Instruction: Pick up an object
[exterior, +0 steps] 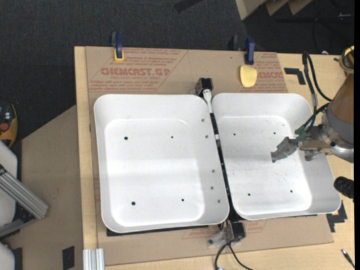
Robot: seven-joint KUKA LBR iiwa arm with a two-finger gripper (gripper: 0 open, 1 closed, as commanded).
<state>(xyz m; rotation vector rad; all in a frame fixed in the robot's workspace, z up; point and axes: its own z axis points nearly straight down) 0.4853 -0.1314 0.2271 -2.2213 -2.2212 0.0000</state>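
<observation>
Over the right bin [264, 103], toward the worktop's right edge, I have the pincer [279, 152] hanging low above the white floor. Both bins sit flush side by side, clamped at the worktop's [84, 151] far edge so they cannot slide under a push. I cannot tell how far the pincer's tips are spread; nothing shows between them. I see no loose object in either the right or the left bin [107, 108], so I judge there is no pick target here.
</observation>
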